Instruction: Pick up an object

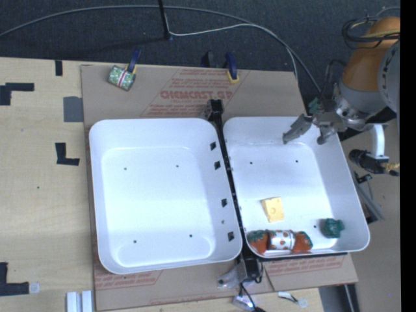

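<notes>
White and shallow, two bins sit side by side on the tabletop [39, 194], on a sheet of brown cardboard [188, 93] with red letters on it. The left bin [104, 142] fills the middle left of the frame, and the right bin [351, 200] fills the middle right. A row of black clips [224, 174] runs down the line where the two bins meet. In the right bin, a small yellow block [273, 208] lies flat near the lower middle. Below it, a red and white toy [281, 240] lies on its side along the bottom wall of the bin. A little green thing [331, 227] sits just to the right of that toy, in the lower right corner. These three things are close to each other but the yellow block does not touch the other two. The grey arm [370, 77] with its orange band comes in from the upper right of the frame. Its gripper [309, 132] hangs over the top right corner of the right bin, well apart from the three things. The jaws are spread, with one finger pointing left and one pointing down, and nothing is between them. A small green and white thing [121, 77] rests on the cardboard at the upper left, outside both bins. A thin black cable [195, 26] curves across the dark floor at the top of the frame.
</notes>
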### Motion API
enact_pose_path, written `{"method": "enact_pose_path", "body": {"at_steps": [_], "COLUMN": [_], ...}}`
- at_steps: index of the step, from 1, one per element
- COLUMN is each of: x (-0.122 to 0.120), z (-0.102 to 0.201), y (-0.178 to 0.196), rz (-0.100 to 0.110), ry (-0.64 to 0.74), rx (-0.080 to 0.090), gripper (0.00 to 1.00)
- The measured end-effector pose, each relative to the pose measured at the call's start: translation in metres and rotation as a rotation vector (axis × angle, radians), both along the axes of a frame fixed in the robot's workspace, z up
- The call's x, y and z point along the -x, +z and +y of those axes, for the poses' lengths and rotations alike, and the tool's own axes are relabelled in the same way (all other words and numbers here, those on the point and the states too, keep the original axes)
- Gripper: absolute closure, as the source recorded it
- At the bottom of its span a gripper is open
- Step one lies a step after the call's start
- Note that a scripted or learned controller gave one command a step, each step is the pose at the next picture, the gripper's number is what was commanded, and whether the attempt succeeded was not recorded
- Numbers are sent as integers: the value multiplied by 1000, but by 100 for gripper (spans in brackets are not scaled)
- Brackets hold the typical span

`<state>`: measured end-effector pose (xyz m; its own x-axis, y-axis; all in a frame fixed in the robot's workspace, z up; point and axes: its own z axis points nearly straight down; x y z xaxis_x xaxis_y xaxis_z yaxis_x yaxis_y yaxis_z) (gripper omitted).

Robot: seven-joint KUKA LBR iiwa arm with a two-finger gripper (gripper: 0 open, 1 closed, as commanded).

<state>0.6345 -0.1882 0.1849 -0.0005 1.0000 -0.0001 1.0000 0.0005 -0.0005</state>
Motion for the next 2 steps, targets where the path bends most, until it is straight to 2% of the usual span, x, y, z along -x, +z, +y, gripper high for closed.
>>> {"method": "enact_pose_path", "body": {"at_steps": [1,2], "x": [55,125], "z": [8,33], "y": [-104,-4], "rz": [5,-9], "ry": [-1,0], "rx": [-1,1], "gripper": [0,0]}}
